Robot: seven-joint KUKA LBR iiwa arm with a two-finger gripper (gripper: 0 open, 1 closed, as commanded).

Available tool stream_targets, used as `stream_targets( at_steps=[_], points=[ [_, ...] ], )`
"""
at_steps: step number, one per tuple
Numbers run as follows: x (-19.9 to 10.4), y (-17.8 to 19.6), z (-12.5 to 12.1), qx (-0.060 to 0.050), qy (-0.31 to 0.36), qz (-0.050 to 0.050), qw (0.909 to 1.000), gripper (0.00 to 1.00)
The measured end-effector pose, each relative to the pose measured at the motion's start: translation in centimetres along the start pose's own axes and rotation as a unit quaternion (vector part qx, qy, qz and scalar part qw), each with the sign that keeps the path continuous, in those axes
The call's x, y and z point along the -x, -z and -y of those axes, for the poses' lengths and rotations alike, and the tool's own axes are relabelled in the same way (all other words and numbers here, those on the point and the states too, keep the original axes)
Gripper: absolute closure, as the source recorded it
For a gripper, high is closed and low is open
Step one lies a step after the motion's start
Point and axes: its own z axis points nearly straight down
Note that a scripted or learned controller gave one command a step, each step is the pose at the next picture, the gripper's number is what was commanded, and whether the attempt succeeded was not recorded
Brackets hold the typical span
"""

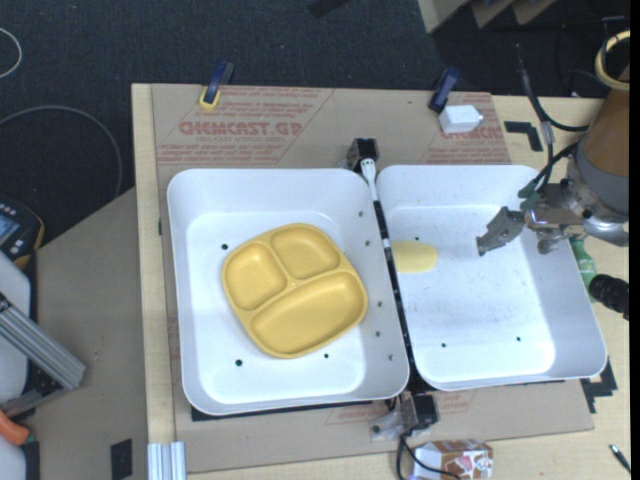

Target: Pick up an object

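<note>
Gripper (505, 230) hangs over the right bin (500, 358), whether spread or closed I cannot tell, nothing visibly in it. The small yellow object (415, 257) lies by that bin's left wall, well apart. Yellow divided plate (293, 288) sits in the left bin (200, 368). Nothing picked yet; reach, grasp and lift all remain.

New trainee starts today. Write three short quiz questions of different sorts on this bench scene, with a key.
1. True or false: the yellow divided plate lies in the right bin.
2. Which thing lies in the right bin? A) a red cup B) a small pale yellow object C) a blue sponge
3. Fill in: the tool hangs over the ___ bin.

Key
1. False; it lies in the left bin.
2. B, close to the bin's left wall.
3. Right.
</note>
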Motion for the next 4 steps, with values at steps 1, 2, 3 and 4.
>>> stream_targets(
  at_steps=[1, 2, 3, 4],
  points=[
    [-9.8, 19.1, 3.4, 0.010, 0.004, -0.001, 0.9999, 0.00],
    [-9.5, 19.3, 3.4, 0.003, 0.001, 0.001, 1.0000, 1.00],
    [-13.5, 10.8, 4.1, -0.005, 0.002, 0.000, 1.0000, 1.00],
    [-18.9, 13.4, 4.0, 0.003, 0.003, -0.001, 1.0000, 1.00]
  ],
)
